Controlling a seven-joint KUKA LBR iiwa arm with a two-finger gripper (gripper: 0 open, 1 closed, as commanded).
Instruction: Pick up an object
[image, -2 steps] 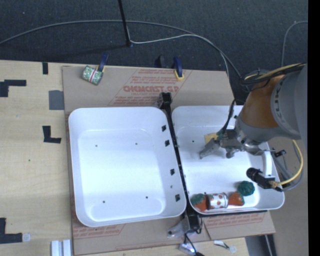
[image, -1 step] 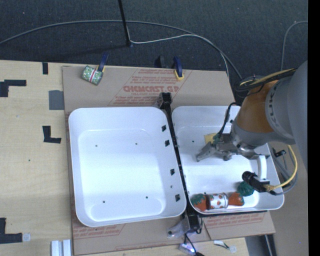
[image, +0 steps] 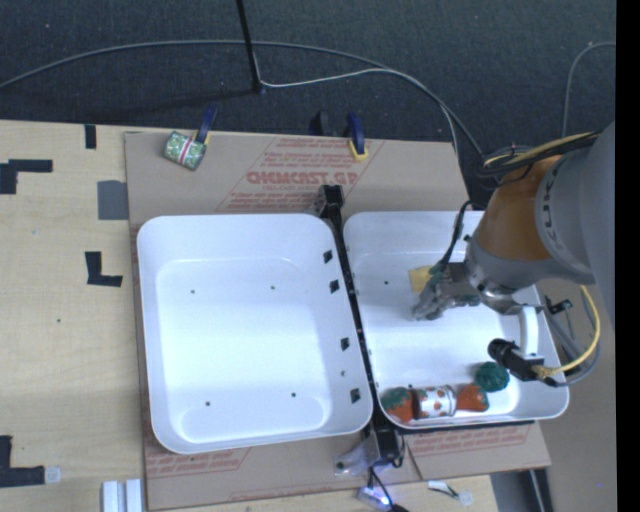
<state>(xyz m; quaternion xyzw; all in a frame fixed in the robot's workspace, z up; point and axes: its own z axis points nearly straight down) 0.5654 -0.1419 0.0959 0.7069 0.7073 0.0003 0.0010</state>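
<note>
Gripper (image: 432, 302) low in right bin (image: 385, 352), touching yellow object (image: 421, 275).

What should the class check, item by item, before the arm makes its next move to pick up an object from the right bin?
1. Gripper is inside the right bin: ok.
2. A target lies at the gripper: ok, a yellow object sits right beside it.
3. That object is between the gripper's tips: cannot tell.
4. Other objects are away from the gripper: ok, the red-and-white can, the orange-red pieces and the teal object sit along the near wall.
5. Left bin is out of the arm's way: ok.
</note>
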